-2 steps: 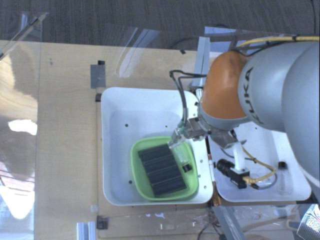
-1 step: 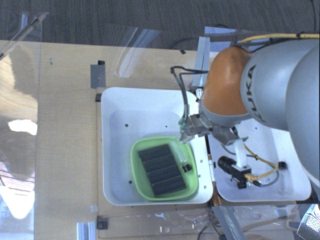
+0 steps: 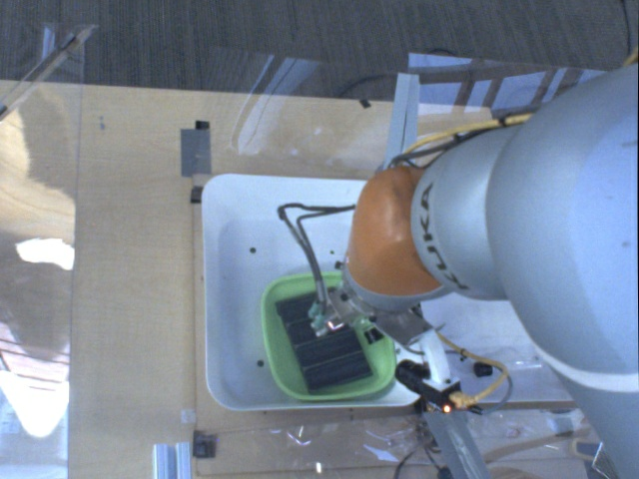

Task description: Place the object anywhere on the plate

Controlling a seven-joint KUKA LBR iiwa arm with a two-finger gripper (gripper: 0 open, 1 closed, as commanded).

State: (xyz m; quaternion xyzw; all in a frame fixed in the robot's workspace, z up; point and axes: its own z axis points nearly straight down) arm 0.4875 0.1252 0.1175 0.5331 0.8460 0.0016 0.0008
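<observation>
Dark and ribbed, the object (image 3: 321, 344) lies flat inside the green plate (image 3: 278, 312), filling most of its floor, so to my eye the placing is as good as done. It looks like two slabs or one stepped block; I cannot tell which. The plate sits in the near right part of the white bin (image 3: 230, 267), close to the near wall, which puts it within easy reach of the arm (image 3: 479, 218) coming in from the right. The gripper (image 3: 334, 315) hangs right over the object's far right edge, under the orange band (image 3: 389, 238); the wrist hides its tips, so I cannot tell whether it grips or has let go.
</observation>
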